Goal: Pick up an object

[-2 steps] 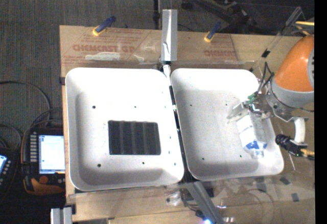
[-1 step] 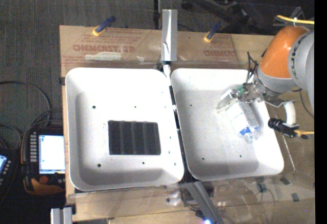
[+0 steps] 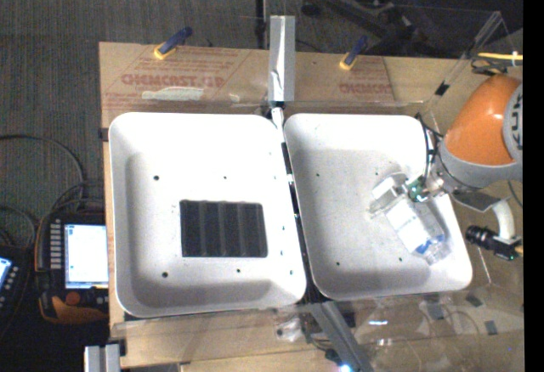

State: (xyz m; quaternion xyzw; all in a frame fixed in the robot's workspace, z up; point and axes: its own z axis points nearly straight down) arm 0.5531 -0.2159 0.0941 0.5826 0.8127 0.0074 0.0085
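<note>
A clear plastic bottle point(image 3: 418, 230) is lying slantwise in the right-hand shallow white bin point(image 3: 340, 192), near its right wall. The tool point(image 3: 422, 188) is hovering at the bottle's upper end, likely lining up a grasp; its opening cannot be told. A dark ribbed rectangular block point(image 3: 223, 228) is sitting in the left white bin point(image 3: 144, 149).

The arm point(image 3: 486, 134) shows a rounded orange band (glossy, highlight on top) above a pale grey wrist section.

I am seeing 1 flat black ribbed rectangular pad point(image 3: 223, 228) lying in my left white bin point(image 3: 127, 149), near its middle.
</note>
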